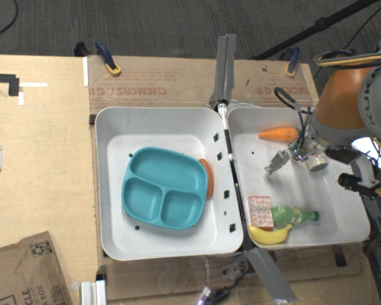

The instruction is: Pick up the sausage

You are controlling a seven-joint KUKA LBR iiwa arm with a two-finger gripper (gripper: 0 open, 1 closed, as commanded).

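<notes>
The thin orange-red sausage [207,176] lies beside the teal plastic tray's [162,186] right edge, its long side pointing up and down. The metal gripper [280,161] hangs open over the right white bin [343,227], holding nothing.

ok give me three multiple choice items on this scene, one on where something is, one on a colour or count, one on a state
1. Where does the sausage lie?
A. Against the right edge of the teal tray, left bin
B. Beside the banana, right bin
C. On the cardboard

2. How many compartments has the tray?
A. Two
B. Three
C. Five

3. The green bottle is:
A. Upright
B. Lying on its side
C. Between the gripper's fingers

Key:
1 A, an orange-brown strip hugs the tray's right rim.
2 B, one wide section above two smaller ones.
3 B, it lies flat by the banana, while the gripper hangs near the carrot.
</notes>
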